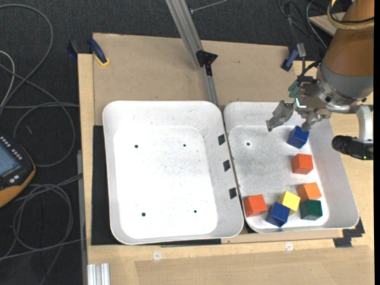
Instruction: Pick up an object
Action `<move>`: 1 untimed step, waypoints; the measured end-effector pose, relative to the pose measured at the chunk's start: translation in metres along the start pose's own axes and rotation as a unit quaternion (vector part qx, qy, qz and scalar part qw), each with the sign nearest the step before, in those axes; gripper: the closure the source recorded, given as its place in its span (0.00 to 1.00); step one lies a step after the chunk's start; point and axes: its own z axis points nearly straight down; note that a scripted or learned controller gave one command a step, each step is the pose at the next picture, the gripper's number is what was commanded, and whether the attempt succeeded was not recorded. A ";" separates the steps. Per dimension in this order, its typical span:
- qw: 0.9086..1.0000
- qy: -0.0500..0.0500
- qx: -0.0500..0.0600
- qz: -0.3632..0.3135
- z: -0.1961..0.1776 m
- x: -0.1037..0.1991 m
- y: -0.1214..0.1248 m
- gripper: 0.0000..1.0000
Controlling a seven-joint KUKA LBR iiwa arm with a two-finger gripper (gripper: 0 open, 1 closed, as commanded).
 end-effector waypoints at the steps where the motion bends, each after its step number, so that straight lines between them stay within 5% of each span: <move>1: 1.000 0.000 -0.003 0.000 -0.003 0.000 0.001 0.00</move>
